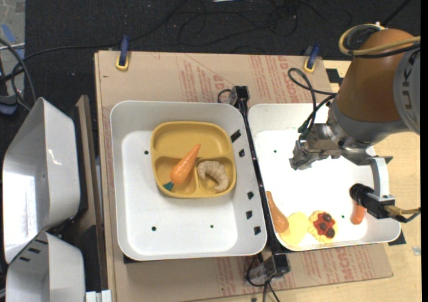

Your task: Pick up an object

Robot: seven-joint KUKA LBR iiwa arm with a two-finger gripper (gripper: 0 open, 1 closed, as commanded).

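When we look down on the brown bench (187,73), we see two white bins side by side. In the left bin (127,180) sits a yellow plate (160,140) with parts in it. An orange carrot (185,164) lies on the plate at a slant, with its thin tip up and to the right and its fat end down and to the left. Just beside the carrot, in the lower right part of the plate, lies a pale curled shrimp (215,174).

The grey and orange arm (374,87) comes in from the right, over the right bin (321,187). Its gripper (302,159) hangs over the bare white floor in the upper left half of that bin. The gripper is dark and we see it from above, so we cannot tell if it is wide or narrow, or if it touches the floor.

All the things in the right bin lie along the near edge, well apart from the gripper. At the left lies a long orange and yellow piece (275,214). Near it, more to the right, sits a flat yellow piece with red berries on top (322,225). Farther right, we see a small orange piece (359,214) by the corner of the bin.
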